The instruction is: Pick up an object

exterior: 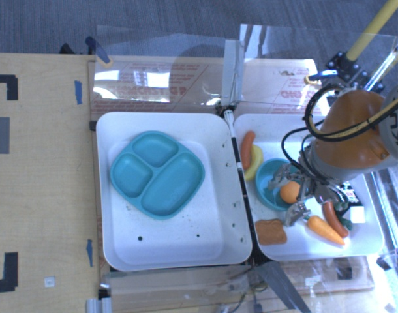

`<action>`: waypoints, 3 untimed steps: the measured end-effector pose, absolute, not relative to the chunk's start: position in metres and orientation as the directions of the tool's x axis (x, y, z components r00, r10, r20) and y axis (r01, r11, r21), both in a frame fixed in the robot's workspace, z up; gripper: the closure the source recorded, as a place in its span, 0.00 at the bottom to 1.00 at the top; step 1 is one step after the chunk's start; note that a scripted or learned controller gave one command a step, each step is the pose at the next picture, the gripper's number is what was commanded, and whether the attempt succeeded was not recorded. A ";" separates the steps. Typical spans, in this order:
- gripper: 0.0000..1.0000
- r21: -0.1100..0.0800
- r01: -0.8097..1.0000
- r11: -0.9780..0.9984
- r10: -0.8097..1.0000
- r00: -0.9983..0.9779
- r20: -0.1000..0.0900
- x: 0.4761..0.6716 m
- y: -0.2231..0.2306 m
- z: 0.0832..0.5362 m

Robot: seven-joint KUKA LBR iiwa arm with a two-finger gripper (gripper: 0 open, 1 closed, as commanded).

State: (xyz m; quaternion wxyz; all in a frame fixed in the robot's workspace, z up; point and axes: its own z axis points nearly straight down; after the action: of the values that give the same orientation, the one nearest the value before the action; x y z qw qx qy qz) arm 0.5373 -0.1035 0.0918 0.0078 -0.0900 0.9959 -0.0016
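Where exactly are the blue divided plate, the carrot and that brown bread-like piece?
Blue divided plate (158, 173), camera view: ridge where its compartments meet.
Carrot (325, 230), camera view: middle of its orange body.
Brown bread-like piece (271, 231), camera view: centre of its top.
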 end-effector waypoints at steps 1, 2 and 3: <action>0.00 -0.010 -0.301 0.954 -0.301 -0.953 -0.019 0.552 -0.093 0.092; 0.00 -0.005 -0.203 0.979 -0.203 -0.979 -0.022 0.536 -0.094 0.092; 0.00 -0.006 -0.209 0.978 -0.209 -0.978 -0.021 0.534 -0.091 0.092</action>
State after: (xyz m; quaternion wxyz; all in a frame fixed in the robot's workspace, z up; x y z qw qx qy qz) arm 0.5336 -0.0915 0.0924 0.0108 -0.1052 0.9944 -0.0019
